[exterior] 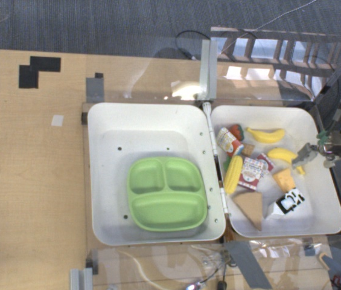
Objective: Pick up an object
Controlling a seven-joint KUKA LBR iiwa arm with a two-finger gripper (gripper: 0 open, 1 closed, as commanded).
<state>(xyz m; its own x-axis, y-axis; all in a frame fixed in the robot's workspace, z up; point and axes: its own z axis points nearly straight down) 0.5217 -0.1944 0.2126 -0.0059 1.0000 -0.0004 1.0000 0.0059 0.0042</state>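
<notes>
Gripper (pixel 308 154) hangs at the 3 o'clock edge of the right bin (pixel 324 222), reaching in from the right, its grey tips above the bin floor; whether it is open or closed I cannot tell, and nothing shows between the tips.

Just at its 9 o'clock lies a yellow lemon-like piece (pixel 282 156), close beside the tips. At 7 o'clock from the gripper sits an orange cheese wedge (pixel 284 179), and further down at 7 o'clock a black-and-white carton (pixel 290 202). A banana (pixel 265 135) lies at the gripper's 10 o'clock, near the bin's top wall.

Further toward 9 o'clock the toys crowd together: a red-and-white packet (pixel 254 172) touches a corn cob (pixel 233 173) standing lengthwise along the bin's left wall, with a small can (pixel 227 139) and a red strawberry-like piece (pixel 236 130) above them. A tan bread slice (pixel 251 208) lies at 6 o'clock of the packet.

The left bin (pixel 107 125) holds a green divided plate (pixel 167 194) in its lower middle, well apart from the gripper.
</notes>
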